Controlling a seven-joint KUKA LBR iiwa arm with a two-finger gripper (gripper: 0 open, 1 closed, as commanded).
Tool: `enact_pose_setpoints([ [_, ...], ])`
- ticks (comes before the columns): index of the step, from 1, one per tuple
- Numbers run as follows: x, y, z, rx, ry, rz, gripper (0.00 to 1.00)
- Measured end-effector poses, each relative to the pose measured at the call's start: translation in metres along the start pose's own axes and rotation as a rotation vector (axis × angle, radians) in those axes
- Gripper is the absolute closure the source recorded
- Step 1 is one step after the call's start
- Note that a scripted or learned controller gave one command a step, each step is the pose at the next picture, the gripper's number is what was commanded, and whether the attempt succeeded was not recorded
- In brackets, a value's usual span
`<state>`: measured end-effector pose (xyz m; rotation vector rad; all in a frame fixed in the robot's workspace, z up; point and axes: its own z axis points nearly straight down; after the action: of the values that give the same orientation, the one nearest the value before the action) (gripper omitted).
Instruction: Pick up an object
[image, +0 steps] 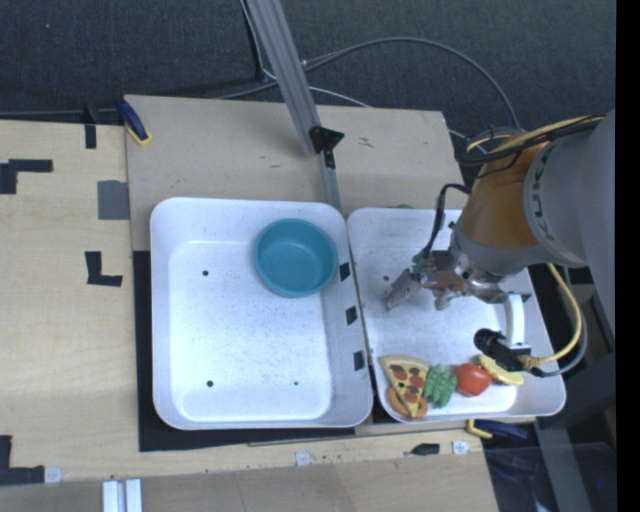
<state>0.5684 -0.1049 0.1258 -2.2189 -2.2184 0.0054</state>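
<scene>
My gripper (420, 297) hangs over the middle of the right bin (385, 240), its two fingers spread apart and open with nothing between them. Along that bin's front edge lie a toy pizza slice (402, 384), a green leafy piece (438, 385), a red tomato (472, 379) and a yellow piece (502, 371). They sit well below and to the right of the fingertips, apart from them. A blue bowl (295, 257) stands upright in the back right part of the left bin (240, 350).
A grey metal pole (290, 80) slants down from the top to the gap between the bins. Cables loop behind the right bin. The arm's orange band (500, 205) and grey body cover the bin's right side.
</scene>
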Motion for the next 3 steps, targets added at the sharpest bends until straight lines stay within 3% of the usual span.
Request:
enact_pose_setpoints([
  [1, 0.001, 0.001, -0.012, -0.004, 0.0, -0.001, 1.0],
  [3, -0.001, 0.004, -0.096, -0.008, -0.001, -0.001, 1.0],
])
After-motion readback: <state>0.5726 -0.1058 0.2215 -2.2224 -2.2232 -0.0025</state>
